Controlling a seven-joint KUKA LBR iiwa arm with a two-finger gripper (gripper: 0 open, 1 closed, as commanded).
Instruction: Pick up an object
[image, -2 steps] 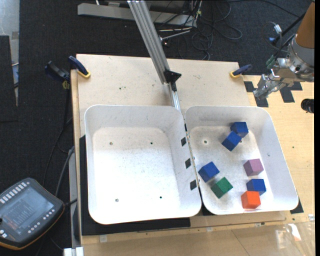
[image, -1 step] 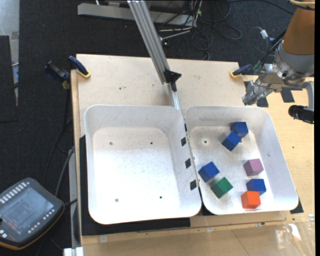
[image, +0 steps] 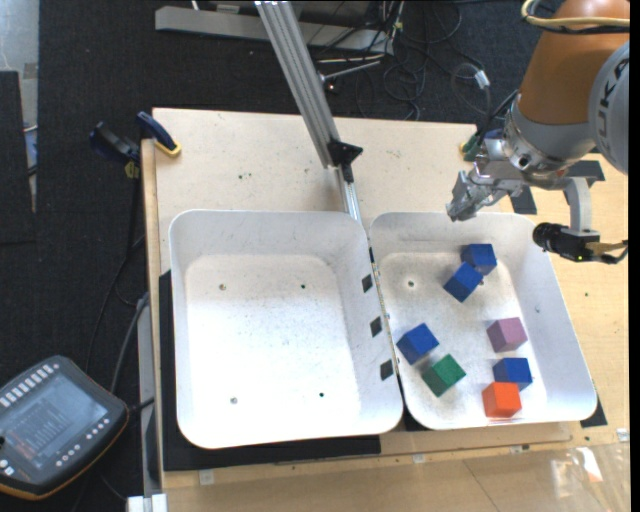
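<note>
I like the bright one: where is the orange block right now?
The orange block sits in the right bin, at its near right corner, touching the blue block just behind it.

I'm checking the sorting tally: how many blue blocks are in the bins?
4, all in the right bin: two touching near the back, one by the green block, one above the orange block. None looks hidden.
</note>
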